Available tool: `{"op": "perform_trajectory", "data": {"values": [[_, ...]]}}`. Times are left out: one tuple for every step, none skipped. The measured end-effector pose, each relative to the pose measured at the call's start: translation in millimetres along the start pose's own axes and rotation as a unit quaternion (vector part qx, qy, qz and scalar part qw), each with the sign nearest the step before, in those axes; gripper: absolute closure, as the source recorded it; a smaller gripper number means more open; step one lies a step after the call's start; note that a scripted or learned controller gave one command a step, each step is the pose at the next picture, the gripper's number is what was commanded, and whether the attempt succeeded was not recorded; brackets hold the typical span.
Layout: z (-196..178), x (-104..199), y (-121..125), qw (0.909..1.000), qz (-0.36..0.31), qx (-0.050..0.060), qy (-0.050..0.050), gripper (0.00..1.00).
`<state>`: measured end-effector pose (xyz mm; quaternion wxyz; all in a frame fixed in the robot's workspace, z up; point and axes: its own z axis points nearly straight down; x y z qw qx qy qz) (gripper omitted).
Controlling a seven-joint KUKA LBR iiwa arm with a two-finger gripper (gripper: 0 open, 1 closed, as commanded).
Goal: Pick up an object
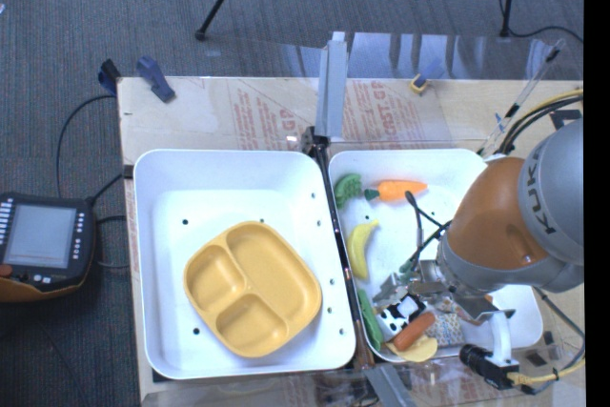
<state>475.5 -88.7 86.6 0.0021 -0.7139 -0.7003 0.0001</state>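
Far left of frame: I see a teach pendant (43, 246) lying on the grey carpet, screen up, cable looping toward the tabletop (219, 114). The tabletop is cardboard-covered; a blue clamp (154, 78) sits at its upper-left corner.

Left bin (157, 186), centre-left of frame: it holds one yellow divided plate (252, 288), three compartments, lying flat and turned at an angle, slightly below the bin's middle.

Between the bins a grey upright post (334, 86) rises toward the top of the frame.

Right bin (457, 169), centre-right of frame: I log a green leafy toy (347, 188) in its upper-left corner, with an orange carrot (400, 190) just beside it to the right. Below those lies a yellow banana (359, 246), roughly upright in the picture, near the bin's left wall. Further down along that wall is a long green vegetable (369, 317). At the bin's lower edge I see a red-orange sausage-like piece (413, 332) resting on a pale yellow piece (417, 351), next to a small black-and-white patterned item (402, 310).

The arm (519, 224) enters from the right, orange band and grey shell covering much of the bin's right half. The pincer (410, 286) is low in the bin, just above the patterned item and the sausage-like piece. I cannot tell whether it is spread or closed, nor whether it touches anything; the metal parts blur together there.
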Motion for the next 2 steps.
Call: {"op": "perform_trajectory", "data": {"values": [[-10, 0, 2, 1.0, 0.003, -0.001, 0.001, 1.0], [-103, 78, 50, 0.9999, -0.012, -0.004, 0.0, 1.0]]}}
